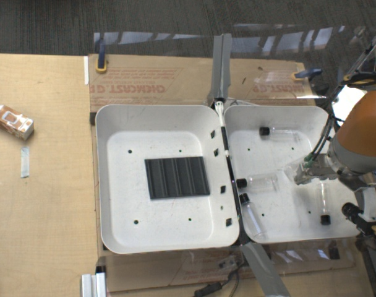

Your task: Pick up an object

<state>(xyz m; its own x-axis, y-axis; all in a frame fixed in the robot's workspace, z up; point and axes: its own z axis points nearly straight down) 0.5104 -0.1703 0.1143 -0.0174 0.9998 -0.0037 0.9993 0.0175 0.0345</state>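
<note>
Several clear tubes with black caps lie in the right bin [281, 231]. One tube [281, 131] is near the back wall, another tube [260, 182] sits left of centre, and a third tube [250, 217] rests along the left wall. Another tube [323, 202] lies at the right with its cap toward the front. A dark ribbed rectangular block [177, 177] lies flat in the middle of the left bin [114, 166]. My gripper [307, 173] hangs low over the right half of the right bin, just above and left of the right-hand tube. Nothing is visibly held.
The arm's orange band [362, 127] and grey wrist cover the right bin's right edge. A grey divider post [221, 67] stands behind the gap between the bins. A small carton [13, 122] and a pale strip [25, 163] lie on the wooden bench at far left.
</note>
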